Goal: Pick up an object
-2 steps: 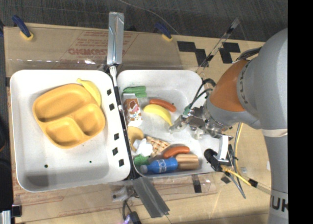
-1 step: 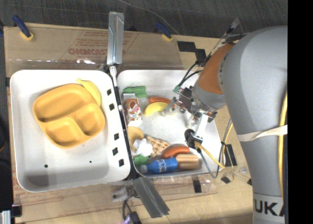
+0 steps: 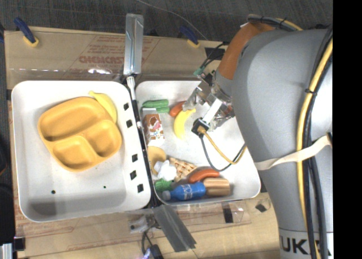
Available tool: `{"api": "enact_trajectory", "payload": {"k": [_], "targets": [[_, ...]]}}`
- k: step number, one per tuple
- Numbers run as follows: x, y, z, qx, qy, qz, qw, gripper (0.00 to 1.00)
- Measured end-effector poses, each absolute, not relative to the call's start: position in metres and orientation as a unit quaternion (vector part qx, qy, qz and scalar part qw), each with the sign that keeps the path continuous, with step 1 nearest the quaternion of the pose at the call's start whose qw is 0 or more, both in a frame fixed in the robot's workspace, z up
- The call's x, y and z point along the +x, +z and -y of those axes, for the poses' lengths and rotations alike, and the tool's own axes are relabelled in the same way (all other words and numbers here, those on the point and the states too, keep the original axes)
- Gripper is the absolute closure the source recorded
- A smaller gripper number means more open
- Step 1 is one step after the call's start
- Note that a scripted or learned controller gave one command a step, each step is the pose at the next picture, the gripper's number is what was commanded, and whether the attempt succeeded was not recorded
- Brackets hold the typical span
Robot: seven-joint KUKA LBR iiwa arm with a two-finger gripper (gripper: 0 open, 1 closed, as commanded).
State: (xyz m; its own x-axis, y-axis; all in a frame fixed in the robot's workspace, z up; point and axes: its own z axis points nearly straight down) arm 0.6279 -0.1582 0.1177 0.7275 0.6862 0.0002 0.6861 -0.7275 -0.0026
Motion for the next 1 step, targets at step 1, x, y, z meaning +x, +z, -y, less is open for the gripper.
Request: {"api": "enact_trajectory", "payload": {"k": [1], "targets": [[0.6217,0.1351,0.1181,-0.849,0.0018,0.529,0.003,0.0]]}}
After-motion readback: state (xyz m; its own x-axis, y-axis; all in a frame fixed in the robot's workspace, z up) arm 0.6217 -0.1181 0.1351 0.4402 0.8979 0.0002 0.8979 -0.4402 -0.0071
